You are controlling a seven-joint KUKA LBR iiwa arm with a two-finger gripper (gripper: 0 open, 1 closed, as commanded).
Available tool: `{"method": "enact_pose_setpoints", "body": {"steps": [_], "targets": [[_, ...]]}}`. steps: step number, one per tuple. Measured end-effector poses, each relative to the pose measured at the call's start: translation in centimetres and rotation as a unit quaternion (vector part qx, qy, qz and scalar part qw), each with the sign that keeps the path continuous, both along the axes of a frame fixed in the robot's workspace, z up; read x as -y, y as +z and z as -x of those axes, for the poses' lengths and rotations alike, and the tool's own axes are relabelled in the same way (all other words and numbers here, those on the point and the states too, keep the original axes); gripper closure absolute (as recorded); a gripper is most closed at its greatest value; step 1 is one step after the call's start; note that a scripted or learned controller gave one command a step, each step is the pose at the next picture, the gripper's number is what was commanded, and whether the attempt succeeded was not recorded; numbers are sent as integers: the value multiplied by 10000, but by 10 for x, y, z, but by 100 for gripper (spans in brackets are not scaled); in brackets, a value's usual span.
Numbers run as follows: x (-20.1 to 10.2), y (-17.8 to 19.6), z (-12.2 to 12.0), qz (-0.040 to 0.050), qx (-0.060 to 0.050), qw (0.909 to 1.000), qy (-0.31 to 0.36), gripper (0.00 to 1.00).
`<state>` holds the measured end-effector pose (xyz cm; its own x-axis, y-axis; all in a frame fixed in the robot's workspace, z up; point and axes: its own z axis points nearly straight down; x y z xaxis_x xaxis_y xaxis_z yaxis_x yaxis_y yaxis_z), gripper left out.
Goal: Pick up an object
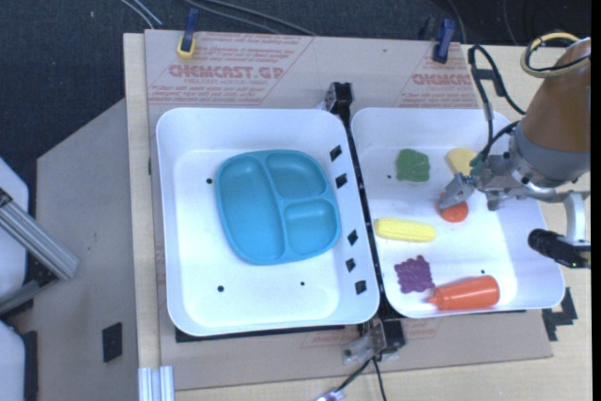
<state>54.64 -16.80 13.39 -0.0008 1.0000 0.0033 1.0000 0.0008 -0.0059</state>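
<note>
Objects for picking are lying in the right bin (526, 282): green piece (412, 165), yellow piece (460, 160), corn cob (405, 229), purple cluster (414, 274), orange carrot (466, 293), small red piece (454, 212) sitting right under the gripper (457, 195), grip state undeterminable, while the left bin (188, 296) is bearing a blue divided tray (278, 205)

R bin (526, 291) items | green leafy veg (412, 165) upper mid, flat | yellow piece (460, 159) just R of it, partly hidden | small red-orange piece (454, 212) under gripper (458, 198) tip | corn cob (405, 229) lying crosswise, mid | purple grapes (414, 274) lower | orange carrot (466, 293) at front wall, beside grapes
</note>
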Motion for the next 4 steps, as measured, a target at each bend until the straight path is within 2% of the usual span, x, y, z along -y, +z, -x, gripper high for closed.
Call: {"method": "enact_pose_setpoints", "body": {"steps": [1,3,4], "targets": [[1,14,-2,11,35,10000,-2,100],[2,128,8,25,64,10000,3,100],[2,149,7,21,50,10000,1,100]]}}
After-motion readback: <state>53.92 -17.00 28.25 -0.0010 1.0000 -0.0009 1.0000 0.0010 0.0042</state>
